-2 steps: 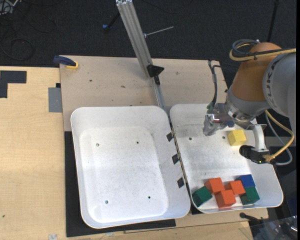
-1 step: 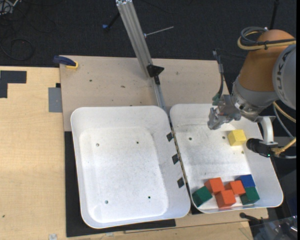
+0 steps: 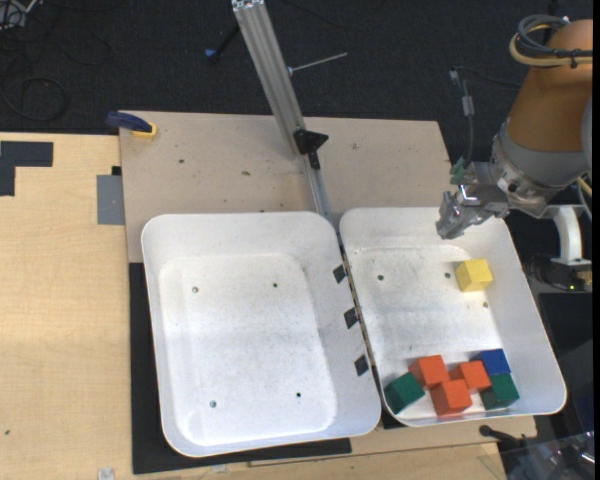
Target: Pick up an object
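The gripper (image 3: pixel 458 220) (finger state could not be told) was held just above-left of the yellow cube (image 3: pixel 473 274), apart from it.

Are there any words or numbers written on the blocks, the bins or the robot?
None. No word, number or sign can be read.
The yellow block, the orange blocks, the green blocks and the blue block have plain faces.
The bins bear just dark specks.
The arm and claw carry no readable label.
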You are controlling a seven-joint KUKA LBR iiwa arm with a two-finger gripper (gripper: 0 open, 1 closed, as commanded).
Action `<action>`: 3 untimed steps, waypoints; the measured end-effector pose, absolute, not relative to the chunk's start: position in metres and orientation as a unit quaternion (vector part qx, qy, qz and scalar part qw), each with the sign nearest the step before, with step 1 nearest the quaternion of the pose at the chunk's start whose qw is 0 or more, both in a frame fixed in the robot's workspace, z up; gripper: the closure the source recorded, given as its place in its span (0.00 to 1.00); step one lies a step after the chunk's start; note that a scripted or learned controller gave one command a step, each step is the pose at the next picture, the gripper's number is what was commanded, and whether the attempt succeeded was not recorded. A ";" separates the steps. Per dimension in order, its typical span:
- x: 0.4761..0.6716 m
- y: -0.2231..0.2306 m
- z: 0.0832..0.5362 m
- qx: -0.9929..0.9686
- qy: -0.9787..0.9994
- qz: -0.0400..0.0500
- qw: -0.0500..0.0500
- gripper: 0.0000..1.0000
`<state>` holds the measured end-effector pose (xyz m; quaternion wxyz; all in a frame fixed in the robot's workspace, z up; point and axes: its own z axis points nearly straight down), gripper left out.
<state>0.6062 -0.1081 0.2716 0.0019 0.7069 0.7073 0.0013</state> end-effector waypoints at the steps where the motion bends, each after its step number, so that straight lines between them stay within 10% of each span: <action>1: 0.578 -0.055 0.262 0.706 0.708 -0.001 -0.003 1.00; 3: 0.539 0.041 0.230 0.705 0.709 -0.001 -0.003 1.00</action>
